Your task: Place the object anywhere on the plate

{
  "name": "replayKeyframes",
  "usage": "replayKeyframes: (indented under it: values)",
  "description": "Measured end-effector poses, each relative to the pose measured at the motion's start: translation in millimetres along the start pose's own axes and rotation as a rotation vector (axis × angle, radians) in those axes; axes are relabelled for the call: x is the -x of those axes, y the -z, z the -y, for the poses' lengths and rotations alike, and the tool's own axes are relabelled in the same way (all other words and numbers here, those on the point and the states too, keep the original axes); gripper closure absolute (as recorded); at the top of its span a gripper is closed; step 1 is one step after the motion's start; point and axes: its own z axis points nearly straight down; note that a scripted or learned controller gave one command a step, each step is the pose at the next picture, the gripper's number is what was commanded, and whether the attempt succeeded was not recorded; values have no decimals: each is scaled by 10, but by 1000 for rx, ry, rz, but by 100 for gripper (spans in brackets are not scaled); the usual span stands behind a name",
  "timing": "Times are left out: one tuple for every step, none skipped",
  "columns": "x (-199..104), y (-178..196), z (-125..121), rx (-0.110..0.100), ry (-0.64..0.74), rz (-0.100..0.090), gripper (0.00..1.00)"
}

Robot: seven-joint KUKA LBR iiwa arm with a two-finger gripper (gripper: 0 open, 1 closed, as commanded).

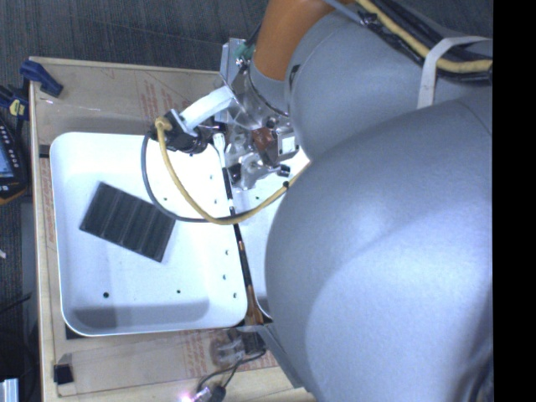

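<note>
A dark grey ribbed rectangular plate lies flat and tilted on the left half of the left white bin. My gripper hangs over the seam between the two bins, near the left bin's upper right corner, to the right of the plate and well apart from it. A small reddish-brown patch shows at the gripper's body; I cannot tell whether it is the object or part of the tool. The arm's large grey body hides almost all of the right bin.
A yellow cable loops from the wrist down over the left bin's middle. A blue clamp sits at the bench's far left corner, and a black device lies beyond the left edge. Bare bin floor lies below the plate.
</note>
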Motion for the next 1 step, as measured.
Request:
replayKeyframes:
  values:
    - [-134, -894, 959, -6, 253, 11, 100]
